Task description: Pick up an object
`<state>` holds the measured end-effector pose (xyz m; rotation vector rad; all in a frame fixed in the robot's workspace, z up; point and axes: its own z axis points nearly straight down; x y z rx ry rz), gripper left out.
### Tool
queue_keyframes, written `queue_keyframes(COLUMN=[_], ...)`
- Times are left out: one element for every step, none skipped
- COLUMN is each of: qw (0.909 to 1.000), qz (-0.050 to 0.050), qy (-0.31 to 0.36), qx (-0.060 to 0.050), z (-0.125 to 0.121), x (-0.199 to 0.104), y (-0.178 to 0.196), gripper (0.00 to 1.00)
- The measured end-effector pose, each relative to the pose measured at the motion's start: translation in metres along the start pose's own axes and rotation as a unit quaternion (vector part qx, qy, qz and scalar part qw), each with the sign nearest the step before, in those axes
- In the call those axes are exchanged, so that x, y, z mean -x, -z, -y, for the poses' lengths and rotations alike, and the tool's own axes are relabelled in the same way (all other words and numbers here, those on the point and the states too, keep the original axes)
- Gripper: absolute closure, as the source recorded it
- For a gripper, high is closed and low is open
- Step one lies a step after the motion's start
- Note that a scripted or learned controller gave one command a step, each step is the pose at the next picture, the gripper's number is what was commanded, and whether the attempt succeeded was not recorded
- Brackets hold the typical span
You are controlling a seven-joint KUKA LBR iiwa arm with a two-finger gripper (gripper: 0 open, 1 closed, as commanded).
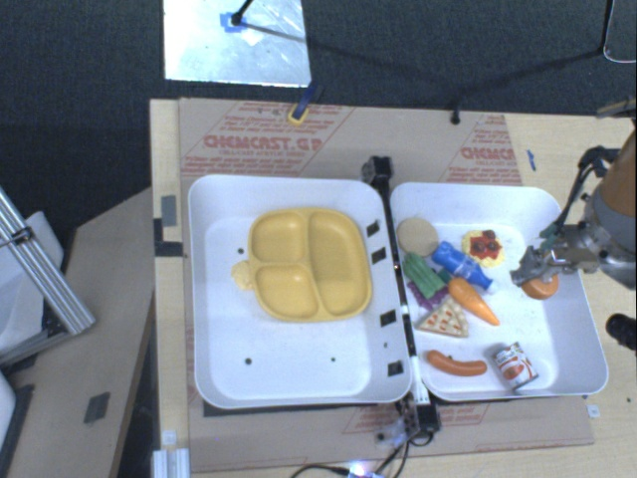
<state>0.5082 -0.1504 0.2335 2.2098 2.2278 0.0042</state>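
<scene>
My gripper (533, 268) hangs over the right side of the right bin (582, 347), reaching in from the right edge. Directly beneath its tip lies a small round orange object (542, 289), partly covered by it; whether the two touch is unclear. To the left lie a carrot (474, 302), a blue bottle (461, 264), a yellow-and-red toy (485, 246), a beige round disc (418, 235) and a green-and-purple vegetable (424, 276). Nearer the front are a pizza slice (444, 320), a sausage (458, 364) and a small can (513, 363).
The left bin (214, 357) holds a yellow divided plate (307, 264), with a small yellow piece (241, 275) at its left rim. A black divider (395, 287) separates the bins. A shiny square sheet (236, 26) lies behind the bench.
</scene>
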Motion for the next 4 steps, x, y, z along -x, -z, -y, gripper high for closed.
queue_keyframes(qw=[1.0000,1.0000,1.0000,1.0000], qz=[-0.001,-0.001,-0.001,-0.001], qy=[0.000,0.000,0.001,0.001], qx=[-0.001,-0.002,-0.001,-0.002], z=[-0.016,-0.027,-0.042,-0.040], x=[-0.046,-0.094,-0.153,-0.208], y=[-0.008,-0.017,-0.014,-0.021], gripper=[1.00,1.00,1.00,1.00])
